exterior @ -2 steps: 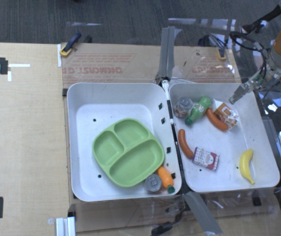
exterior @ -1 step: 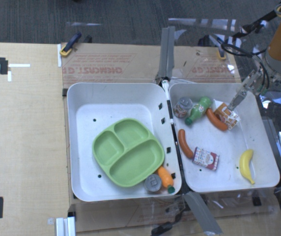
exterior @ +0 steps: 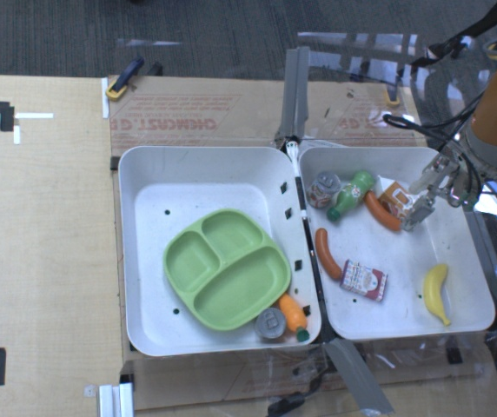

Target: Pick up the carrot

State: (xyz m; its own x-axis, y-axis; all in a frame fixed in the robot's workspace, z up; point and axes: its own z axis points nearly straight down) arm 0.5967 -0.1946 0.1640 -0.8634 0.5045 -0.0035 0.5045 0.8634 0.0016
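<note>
The carrot [exterior: 293,312], orange with a green tip, lies in the left bin [exterior: 144,233] at its front right corner, between the green plate [exterior: 227,270] and the bin wall. A grey can [exterior: 270,323] touches it. My gripper [exterior: 420,201] hangs over the right bin [exterior: 470,241] near its back right, far from the carrot. It is open, just right of a small orange box [exterior: 394,196] and an orange-red sausage [exterior: 382,212], with nothing between its fingers.
The right bin also holds a grey can [exterior: 324,189], a green bottle [exterior: 353,193], a red sausage [exterior: 327,254], a red packet [exterior: 364,280] and a banana [exterior: 437,293]. A divider wall [exterior: 299,207] separates the bins.
</note>
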